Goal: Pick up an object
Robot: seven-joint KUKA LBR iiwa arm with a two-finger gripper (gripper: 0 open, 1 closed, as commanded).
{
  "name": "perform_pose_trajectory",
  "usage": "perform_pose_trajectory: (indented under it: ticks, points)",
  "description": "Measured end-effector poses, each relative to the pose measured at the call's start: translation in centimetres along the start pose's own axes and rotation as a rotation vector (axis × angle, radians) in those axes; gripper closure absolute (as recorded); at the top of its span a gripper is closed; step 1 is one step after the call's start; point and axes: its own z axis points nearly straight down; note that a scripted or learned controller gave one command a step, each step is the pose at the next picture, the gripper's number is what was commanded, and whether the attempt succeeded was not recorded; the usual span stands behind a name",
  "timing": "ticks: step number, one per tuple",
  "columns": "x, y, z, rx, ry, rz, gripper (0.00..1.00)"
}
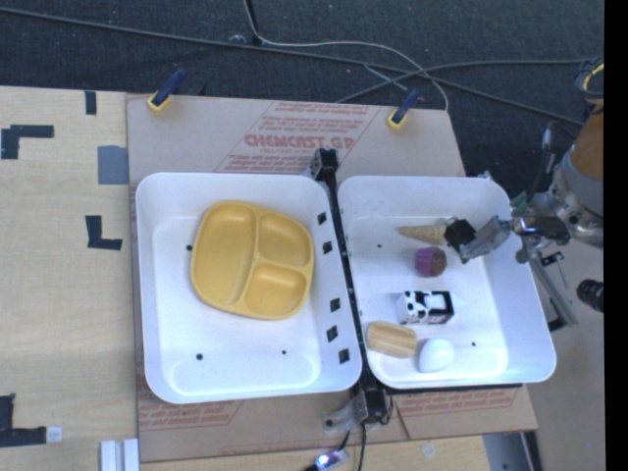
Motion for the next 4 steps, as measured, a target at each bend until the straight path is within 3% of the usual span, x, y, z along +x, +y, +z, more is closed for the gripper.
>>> perform_pose_trajectory:
  ticks: [1,4]
  points:
    - [0.0,0.2,-0.6,-0.011,-0.003,-0.004,0.00]
    - [1.1,0.2,13.7,-0.007,-0.002,-0.004,0.00]
